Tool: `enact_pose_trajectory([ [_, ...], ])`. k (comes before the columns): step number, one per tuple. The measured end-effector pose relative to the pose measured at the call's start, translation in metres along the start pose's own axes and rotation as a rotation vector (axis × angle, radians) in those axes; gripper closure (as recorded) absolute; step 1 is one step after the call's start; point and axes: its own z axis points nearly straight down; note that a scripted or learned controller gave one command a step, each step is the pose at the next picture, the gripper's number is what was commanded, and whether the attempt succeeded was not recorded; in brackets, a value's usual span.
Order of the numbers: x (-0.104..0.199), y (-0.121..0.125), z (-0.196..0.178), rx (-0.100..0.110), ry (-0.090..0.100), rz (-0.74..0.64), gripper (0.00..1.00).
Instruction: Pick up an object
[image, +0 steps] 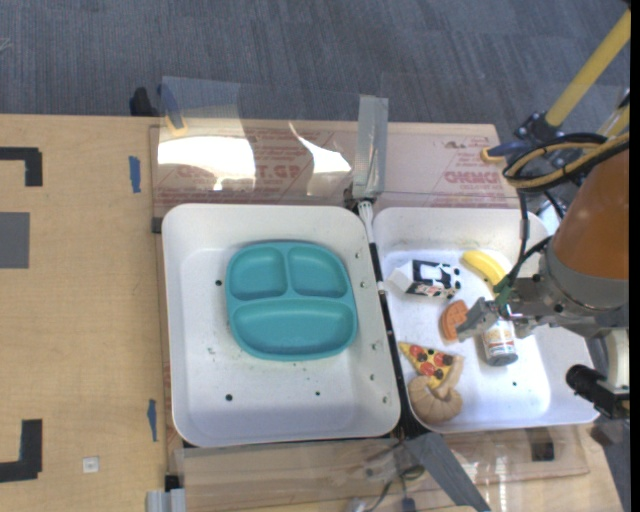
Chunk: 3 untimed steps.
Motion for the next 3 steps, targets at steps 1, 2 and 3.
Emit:
enact_pose_trajectory([
  [1, -0.028, 0.066, 0.094, 0.006, 0.000, 0.010, 0.00],
  [2, -0.079, 0.058, 0.120, -0.006, -0.002, -0.236, 0.00],
  [3, -0.079, 0.061, 0.107, -0.014, -0.004, -0.235, 1.00],
])
